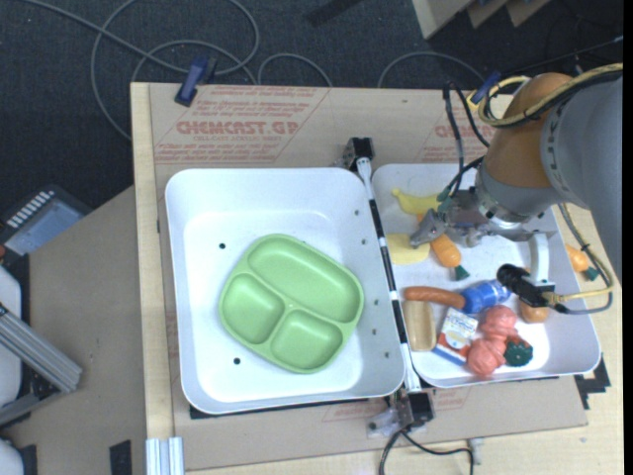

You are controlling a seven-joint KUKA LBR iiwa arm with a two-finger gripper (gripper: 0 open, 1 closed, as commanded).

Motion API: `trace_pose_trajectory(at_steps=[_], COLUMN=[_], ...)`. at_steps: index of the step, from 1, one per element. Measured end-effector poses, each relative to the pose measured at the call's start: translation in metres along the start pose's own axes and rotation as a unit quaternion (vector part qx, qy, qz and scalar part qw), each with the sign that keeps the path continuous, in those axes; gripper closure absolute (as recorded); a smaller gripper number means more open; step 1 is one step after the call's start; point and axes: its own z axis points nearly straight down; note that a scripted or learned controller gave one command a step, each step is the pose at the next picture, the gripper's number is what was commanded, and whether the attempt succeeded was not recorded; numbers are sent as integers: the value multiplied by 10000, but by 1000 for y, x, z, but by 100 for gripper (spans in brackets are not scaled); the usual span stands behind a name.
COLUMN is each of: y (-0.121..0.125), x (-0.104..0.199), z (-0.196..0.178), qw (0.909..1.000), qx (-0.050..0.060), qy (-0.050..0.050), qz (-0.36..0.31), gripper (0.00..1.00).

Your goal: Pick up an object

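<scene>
Camera view: smooth three-compartment green tray point(290, 304).

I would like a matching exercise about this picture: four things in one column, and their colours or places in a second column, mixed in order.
Things:
1. divided plate
2. banana
3. carrot
4. sausage

Descriptions:
A. yellow, at the far end of the right bin
B. green, in the left bin
C. red, long, lying across the right bin
D. orange, just below the gripper

Pairs: 1-B, 2-A, 3-D, 4-C
</scene>
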Motion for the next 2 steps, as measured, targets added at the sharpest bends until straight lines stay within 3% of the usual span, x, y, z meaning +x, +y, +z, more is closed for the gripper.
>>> trace_pose_trajectory(at_steps=[1,2], y=[0,-36], x=[0,56], z=[-10,-101], qw=[10000,10000], qx=[-5,-9], qy=[-2,6], qz=[-1,-6], gripper=[100,100])
